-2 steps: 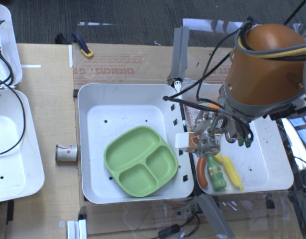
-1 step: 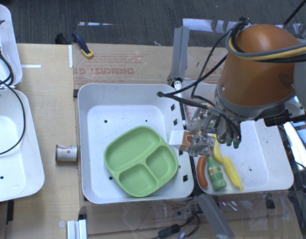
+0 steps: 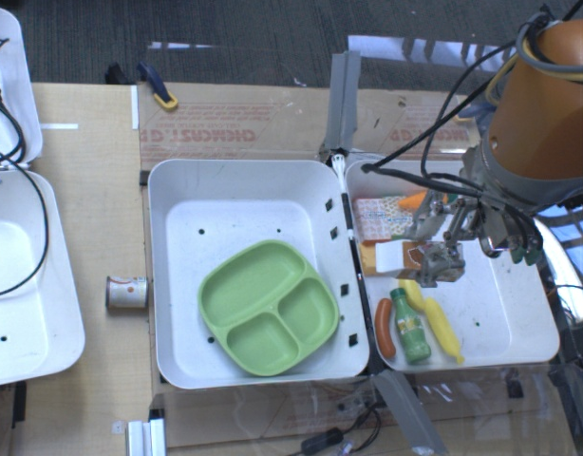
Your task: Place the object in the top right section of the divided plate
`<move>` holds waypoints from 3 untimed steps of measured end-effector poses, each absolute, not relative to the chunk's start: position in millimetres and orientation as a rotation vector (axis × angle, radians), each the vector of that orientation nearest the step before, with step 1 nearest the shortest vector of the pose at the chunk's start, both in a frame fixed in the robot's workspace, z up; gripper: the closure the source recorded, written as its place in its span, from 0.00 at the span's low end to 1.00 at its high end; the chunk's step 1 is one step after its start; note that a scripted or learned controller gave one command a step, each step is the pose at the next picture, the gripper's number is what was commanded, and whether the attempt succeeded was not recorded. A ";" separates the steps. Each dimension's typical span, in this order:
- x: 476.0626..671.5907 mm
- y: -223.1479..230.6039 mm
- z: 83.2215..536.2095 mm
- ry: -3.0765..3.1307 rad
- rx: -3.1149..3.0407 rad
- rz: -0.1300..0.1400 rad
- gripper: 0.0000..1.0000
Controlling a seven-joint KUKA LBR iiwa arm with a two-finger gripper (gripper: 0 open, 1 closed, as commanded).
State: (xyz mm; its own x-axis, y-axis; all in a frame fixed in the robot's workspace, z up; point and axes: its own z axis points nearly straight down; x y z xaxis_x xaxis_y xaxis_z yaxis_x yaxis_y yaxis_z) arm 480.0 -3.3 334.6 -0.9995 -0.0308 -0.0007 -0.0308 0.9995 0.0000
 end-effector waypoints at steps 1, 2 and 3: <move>517.3 93.9 375.5 3.142 0.057 0.000 1.00; 479.5 31.6 320.6 3.145 0.048 -0.001 1.00; 480.4 -8.7 393.8 3.121 -0.349 0.001 1.00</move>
